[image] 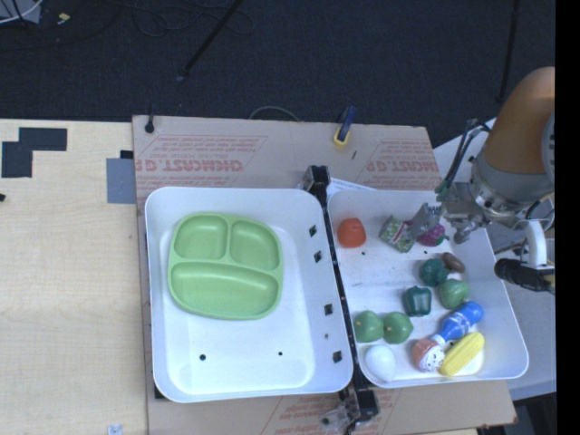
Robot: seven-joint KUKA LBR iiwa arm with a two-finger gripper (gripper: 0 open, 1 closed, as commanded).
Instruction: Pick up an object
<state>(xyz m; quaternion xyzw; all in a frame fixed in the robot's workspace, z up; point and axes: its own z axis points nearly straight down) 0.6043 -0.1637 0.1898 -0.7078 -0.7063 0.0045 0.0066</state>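
Right bin (507, 352), toy clutter. The gripper (426, 221) hangs low at the bin's upper end, just beside a crumpled packet (396, 233) and a purple piece (434, 236); whether it grips either cannot be told. An orange ball (352, 233) lies left; a green tray (225, 265) fills the left bin (236, 370).

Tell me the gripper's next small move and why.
Probably a short descent onto the purple toy. The gripper sits over the right bin's upper part, right by that toy and the green-patterned packet, and nothing shows between its fingers. Whether the fingers are spread enough is hard to tell, so go slowly.
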